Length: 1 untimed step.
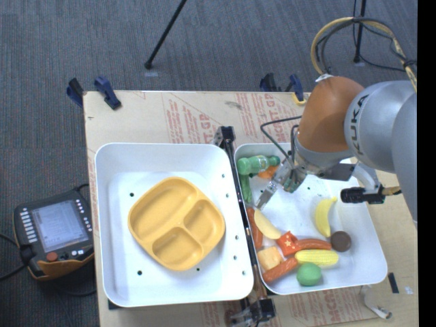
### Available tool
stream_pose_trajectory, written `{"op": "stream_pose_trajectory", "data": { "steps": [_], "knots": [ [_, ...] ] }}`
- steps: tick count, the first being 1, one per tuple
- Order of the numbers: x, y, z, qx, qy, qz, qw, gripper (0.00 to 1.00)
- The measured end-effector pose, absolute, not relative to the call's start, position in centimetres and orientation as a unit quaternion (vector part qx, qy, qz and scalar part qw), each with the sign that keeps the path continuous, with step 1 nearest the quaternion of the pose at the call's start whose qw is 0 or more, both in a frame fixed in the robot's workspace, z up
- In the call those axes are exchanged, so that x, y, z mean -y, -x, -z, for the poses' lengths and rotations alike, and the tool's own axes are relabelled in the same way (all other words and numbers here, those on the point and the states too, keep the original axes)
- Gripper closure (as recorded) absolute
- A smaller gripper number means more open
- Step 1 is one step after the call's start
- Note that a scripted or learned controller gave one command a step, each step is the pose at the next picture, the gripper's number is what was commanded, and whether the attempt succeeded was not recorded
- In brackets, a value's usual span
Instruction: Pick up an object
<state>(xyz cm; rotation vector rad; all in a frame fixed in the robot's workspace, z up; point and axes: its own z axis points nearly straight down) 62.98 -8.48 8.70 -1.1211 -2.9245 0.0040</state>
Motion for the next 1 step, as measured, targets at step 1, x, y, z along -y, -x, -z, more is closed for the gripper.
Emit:
{"op": "stream_pose_trajectory", "data": {
  "steps": [1],
  "knots": [
    [8.46, -63.15, -9.78, 0.933, 0.359, -0.0001, 0.001, 1.00]
  ]
}}
